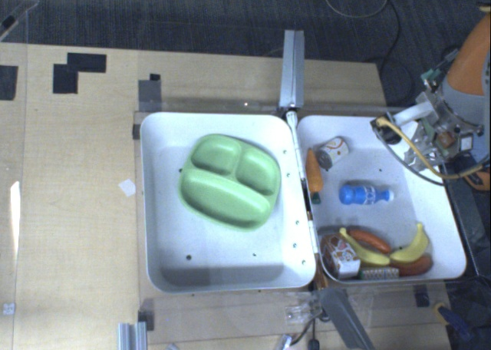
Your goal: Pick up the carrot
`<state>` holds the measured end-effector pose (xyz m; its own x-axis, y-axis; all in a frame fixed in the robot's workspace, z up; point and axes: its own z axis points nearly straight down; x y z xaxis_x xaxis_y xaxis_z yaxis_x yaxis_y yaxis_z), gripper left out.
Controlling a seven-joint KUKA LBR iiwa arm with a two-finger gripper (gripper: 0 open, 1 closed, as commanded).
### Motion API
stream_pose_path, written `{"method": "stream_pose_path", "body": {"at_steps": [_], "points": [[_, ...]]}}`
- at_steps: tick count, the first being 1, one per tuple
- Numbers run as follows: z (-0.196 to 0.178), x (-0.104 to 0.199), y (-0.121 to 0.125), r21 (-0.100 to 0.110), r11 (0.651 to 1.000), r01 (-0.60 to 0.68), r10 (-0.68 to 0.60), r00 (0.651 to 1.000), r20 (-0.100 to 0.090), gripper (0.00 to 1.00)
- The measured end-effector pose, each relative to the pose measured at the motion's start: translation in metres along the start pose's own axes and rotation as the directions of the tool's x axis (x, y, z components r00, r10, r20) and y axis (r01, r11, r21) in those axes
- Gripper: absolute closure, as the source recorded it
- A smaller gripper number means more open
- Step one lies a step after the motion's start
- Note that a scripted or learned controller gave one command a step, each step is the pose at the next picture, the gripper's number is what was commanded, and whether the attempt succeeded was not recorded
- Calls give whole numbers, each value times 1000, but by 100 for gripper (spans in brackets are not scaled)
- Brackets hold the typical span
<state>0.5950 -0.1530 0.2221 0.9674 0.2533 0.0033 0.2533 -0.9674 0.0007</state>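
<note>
One carrot (pixel 314 171) lies against the left wall of the right bin (pixel 453 226), its long axis running near to far. Your gripper (pixel 430 137) hangs well to its right; you cannot tell how it is set.

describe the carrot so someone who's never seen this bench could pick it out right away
Look in the right-hand shallow white bin, along its left wall beside the divider between the bins. The slim orange carrot lies there lengthwise, left of the small grey-and-white can and the blue plastic bottle. It is the one plain orange stick, apart from the fruit pile.
</note>
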Motion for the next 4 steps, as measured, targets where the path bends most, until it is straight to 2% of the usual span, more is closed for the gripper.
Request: {"method": "stream_pose_path", "body": {"at_steps": [1,2,3,4], "points": [[-34,8,53,-2,947,322,-322,947,0,100],[10,23,54,-1,760,650,-650,760,0,100],[59,-24,39,-1,224,975,-975,224,0,100],[61,-117,24,-1,541,841,-841,541,0,100]]}}
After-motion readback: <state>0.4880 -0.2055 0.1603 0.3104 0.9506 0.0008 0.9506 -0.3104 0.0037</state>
